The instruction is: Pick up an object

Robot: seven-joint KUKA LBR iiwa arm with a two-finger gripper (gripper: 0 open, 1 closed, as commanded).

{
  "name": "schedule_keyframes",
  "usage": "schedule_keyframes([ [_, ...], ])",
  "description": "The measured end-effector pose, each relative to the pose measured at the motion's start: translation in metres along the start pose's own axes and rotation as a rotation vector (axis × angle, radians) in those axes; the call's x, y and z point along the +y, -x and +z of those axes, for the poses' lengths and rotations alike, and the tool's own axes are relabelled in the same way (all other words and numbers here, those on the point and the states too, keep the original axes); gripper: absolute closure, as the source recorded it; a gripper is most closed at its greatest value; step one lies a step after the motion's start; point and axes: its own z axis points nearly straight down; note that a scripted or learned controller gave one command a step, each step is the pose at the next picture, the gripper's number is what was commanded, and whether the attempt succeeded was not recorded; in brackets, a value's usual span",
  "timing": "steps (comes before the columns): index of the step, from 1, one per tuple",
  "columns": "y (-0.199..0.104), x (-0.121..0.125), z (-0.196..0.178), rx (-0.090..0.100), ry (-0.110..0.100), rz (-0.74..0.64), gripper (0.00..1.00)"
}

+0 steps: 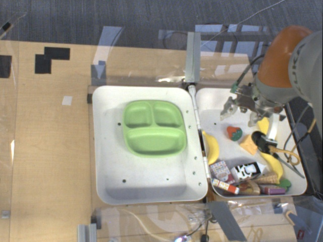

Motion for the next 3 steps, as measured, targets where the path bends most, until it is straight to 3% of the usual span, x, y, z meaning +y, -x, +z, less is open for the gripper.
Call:
schedule_keyframes([
  [1, 0.038, 0.001, 0.090, -0.001, 0.001, -0.147, 0.00],
  [2, 0.037, 0.002, 0.080, 0.001, 0.005, -0.146, 1.00],
  [3, -0.036, 0.029, -0.001, 0.000, 0.002, -0.192, 1.00],
])
